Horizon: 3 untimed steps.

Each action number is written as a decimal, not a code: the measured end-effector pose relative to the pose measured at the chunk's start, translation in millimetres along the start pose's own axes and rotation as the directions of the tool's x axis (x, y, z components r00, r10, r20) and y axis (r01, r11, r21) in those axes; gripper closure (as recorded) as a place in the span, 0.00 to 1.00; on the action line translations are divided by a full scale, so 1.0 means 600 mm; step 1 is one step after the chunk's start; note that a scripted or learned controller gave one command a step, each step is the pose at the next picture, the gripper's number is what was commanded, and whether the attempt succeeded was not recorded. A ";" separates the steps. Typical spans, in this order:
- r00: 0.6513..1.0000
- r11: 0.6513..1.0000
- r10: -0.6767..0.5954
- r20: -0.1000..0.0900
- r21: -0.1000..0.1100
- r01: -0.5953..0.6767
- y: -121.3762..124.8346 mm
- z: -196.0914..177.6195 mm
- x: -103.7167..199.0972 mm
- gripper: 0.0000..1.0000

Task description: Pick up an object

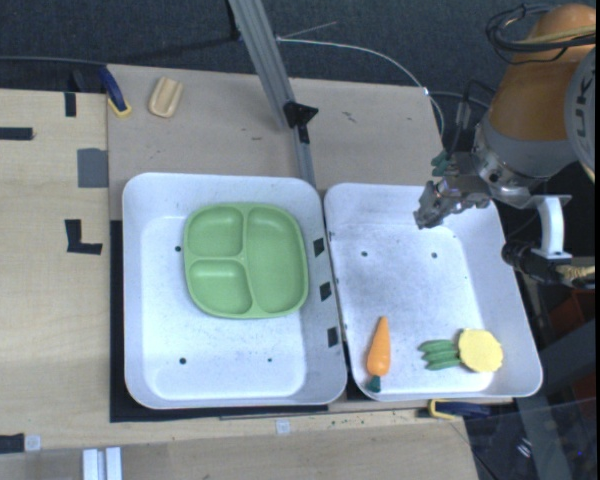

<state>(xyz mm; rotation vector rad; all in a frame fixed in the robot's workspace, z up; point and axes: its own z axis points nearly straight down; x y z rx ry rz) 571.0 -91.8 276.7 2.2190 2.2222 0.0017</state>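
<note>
At the upper right of the frame, above the far edge of the right bin (500, 268), hang the jaws (430, 213), dark and small against the white floor, with nothing seen between them; whether released or clenched, cannot tell from this slant. Down and slightly left from there, in the lower part of the same bin, lies the carrot (379, 346), long axis running nearly up-and-down in the frame, green stub toward the lower edge, orange tip pointing up toward the jaws. Just right of it, apart by a small gap, the green pea pod (440, 353), lying crosswise, touching or nearly touching the yellow piece (480, 350) at the lower right corner. All three well apart from the jaws, with bare bin floor between.

Reaching in from the right edge, the grey arm (540, 138) with its orange band high at the upper right corner, wrist bent down and leftward over the bin's upper rim. In the left bin (140, 298), a green divided plate (247, 259), untouched. Likely next: a travel down-frame toward the carrot, nearest in line.
</note>
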 end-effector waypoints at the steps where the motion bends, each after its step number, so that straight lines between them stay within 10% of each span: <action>1: 1.000 1.000 -0.004 -0.001 0.005 0.004 0.008 0.032 0.077 1.00; 3: 1.000 1.000 -0.006 -0.001 0.003 0.006 0.058 0.042 0.253 1.00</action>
